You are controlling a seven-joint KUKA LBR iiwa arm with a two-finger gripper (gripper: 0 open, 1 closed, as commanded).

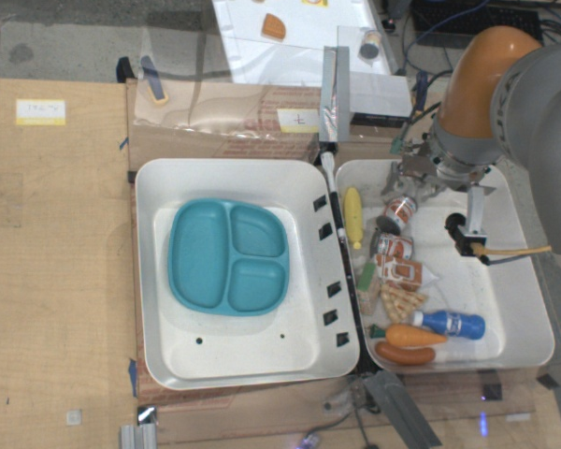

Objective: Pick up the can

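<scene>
Claw (413, 181) hangs just above the can (398, 212); its grip state cannot be told.

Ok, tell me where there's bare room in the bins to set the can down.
Free: the left bin's floor around the teal tray, and the right bin's far-right floor. Crowded: its left side, around the can, corn and blue bottle.
</scene>
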